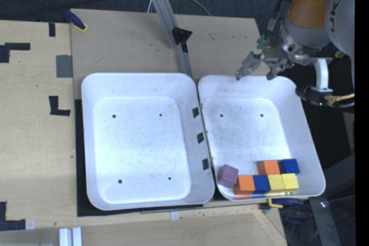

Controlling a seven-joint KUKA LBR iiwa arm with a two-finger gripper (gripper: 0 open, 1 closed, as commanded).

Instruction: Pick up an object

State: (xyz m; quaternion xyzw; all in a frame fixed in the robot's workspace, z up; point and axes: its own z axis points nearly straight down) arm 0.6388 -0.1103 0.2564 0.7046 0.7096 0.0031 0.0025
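Several small blocks lie along the near edge of the right bin [300,118]: a purple block [228,174] at the left, then an orange block [246,182], a blue block [261,182], two yellow blocks [283,181], with another orange block [268,167] and a blue block [289,166] just behind. My gripper [255,69] hangs above the far rim of the right bin, well away from the blocks. Its two fingers are spread apart with nothing between them.
The left bin [138,82] sits beside the right one. A slanted metal pole [164,3] crosses the bench behind the bins. Cables hang by the arm at the right. Black tape marks dot the bench at the left.
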